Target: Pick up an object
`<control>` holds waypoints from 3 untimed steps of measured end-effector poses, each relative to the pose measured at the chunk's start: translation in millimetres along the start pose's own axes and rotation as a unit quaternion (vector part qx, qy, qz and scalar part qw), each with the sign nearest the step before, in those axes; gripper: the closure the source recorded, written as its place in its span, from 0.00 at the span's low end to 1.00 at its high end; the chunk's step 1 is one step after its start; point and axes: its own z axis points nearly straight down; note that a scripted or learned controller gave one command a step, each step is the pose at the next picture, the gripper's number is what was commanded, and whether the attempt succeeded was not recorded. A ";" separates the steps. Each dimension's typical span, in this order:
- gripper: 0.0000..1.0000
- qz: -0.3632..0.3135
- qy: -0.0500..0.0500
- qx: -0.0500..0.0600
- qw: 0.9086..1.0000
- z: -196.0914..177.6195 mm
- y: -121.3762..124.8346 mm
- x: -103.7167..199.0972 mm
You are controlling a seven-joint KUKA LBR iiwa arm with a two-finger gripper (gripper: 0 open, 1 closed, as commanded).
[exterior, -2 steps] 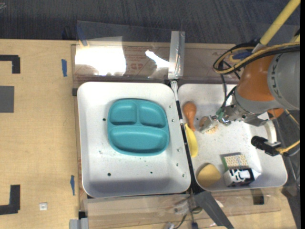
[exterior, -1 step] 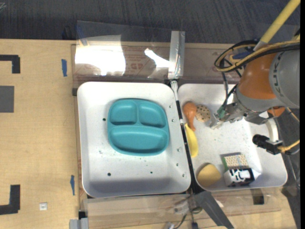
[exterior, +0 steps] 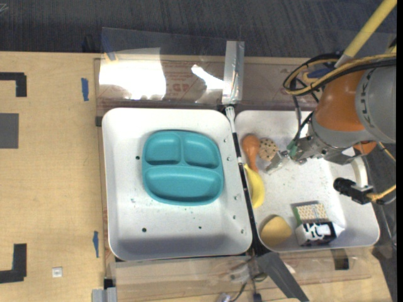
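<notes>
I see gripper [exterior: 275, 159] low in right bin [exterior: 359, 231], crowding spotted block [exterior: 268, 148] beside carrot [exterior: 250, 147], banana [exterior: 254, 187] near wall; can't tell grip state

arm [exterior: 371, 106]: grey | orange band | yellow cables, apparently looped

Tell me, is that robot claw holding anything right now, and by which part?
It cannot be told. The gripper is low in the right bin, right beside a small spotted object and an orange carrot-like piece, but no grip is visible.
</notes>
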 end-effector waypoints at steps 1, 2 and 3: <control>0.00 -0.014 0.000 0.000 1.000 10.2 38.8 9.2; 0.00 0.091 0.000 0.002 0.996 11.8 76.6 -9.7; 0.00 0.076 0.000 0.002 0.997 10.8 54.9 2.3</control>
